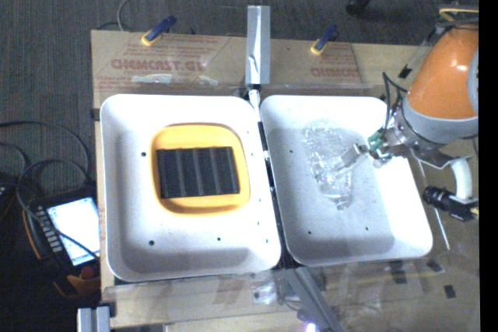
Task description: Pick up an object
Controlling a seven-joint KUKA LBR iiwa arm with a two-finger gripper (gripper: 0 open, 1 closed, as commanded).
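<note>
Gripper over the right bin, at the clear plastic object.

The gripper (352,157) reaches in from the right; its tip touches the clear crumpled plastic object (327,163) lying mid-floor in the right bin (405,241). Jaw state: cannot tell. The left bin (128,245) holds a yellow-framed black tray (199,169).

Soft, even light falls from above. The white bins (124,120) glare pale, nearly washed out, with faint shadow along their near rims. The floor stays dim and grainy. Beside the gripper (359,151), the clear plastic (328,163) shows dull glints. The whole frame is slightly soft.
</note>
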